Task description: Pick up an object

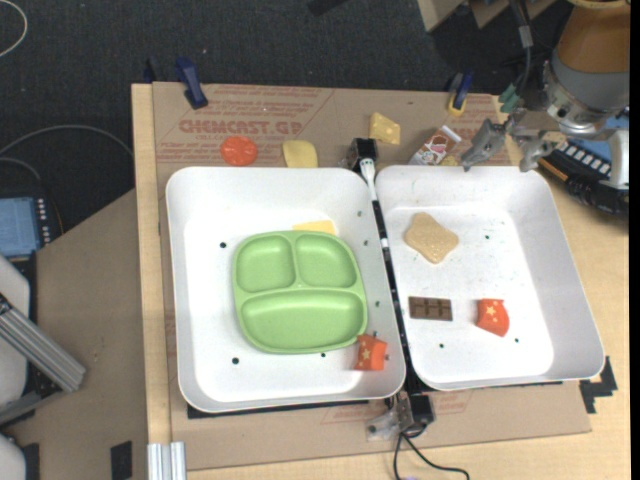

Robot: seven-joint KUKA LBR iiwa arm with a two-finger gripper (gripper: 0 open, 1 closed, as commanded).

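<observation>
My gripper (503, 146) hangs over the back rim of the right bin (565, 268), its two fingers spread apart with nothing between them. In that bin lie a tan bread slice (431, 238), a brown chocolate bar (431, 309) and a small red-orange piece (493, 315). The left bin (195, 268) holds a green divided plate (298, 291), a pale yellow slab (314, 228) peeking out behind the plate, and a red-orange block (370, 353) near its front right corner.
Behind the bins on the cardboard lie an orange disc (239, 150), two pale yellow pieces (299, 154) (384, 128), a small red-white packet (434, 149) and a black marker (364, 155). Blue clamps (190, 82) hold the board's back edge. Cables run at front centre.
</observation>
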